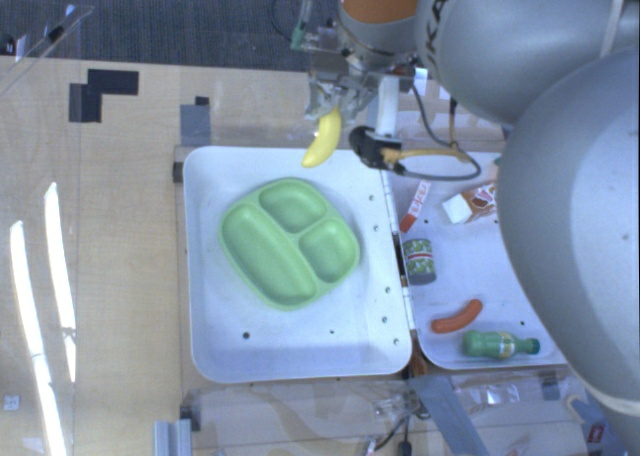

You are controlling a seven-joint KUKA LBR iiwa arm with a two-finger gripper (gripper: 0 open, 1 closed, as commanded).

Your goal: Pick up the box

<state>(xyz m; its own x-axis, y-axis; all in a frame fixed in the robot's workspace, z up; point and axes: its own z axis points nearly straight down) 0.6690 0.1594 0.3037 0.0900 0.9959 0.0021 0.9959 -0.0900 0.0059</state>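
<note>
The gripper (327, 107) hangs over the far edge of the left bin (215, 344), fingers clenched on a banana (322, 140) that dangles beneath them. Below it in that bin sits a green divided plate (290, 241). Over in the right bin (440, 349), the box (474, 204) lies near the far side, with a can (419, 260), a sausage (457, 316) and a green bottle (499, 345) closer in.

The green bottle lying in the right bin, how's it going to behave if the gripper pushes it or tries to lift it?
The green bottle lies on its side, so a push would probably roll it, perhaps into the sausage just beside it. Its rounded, glossy-looking body may slip between two fingers. It looks small, so likely light.
</note>
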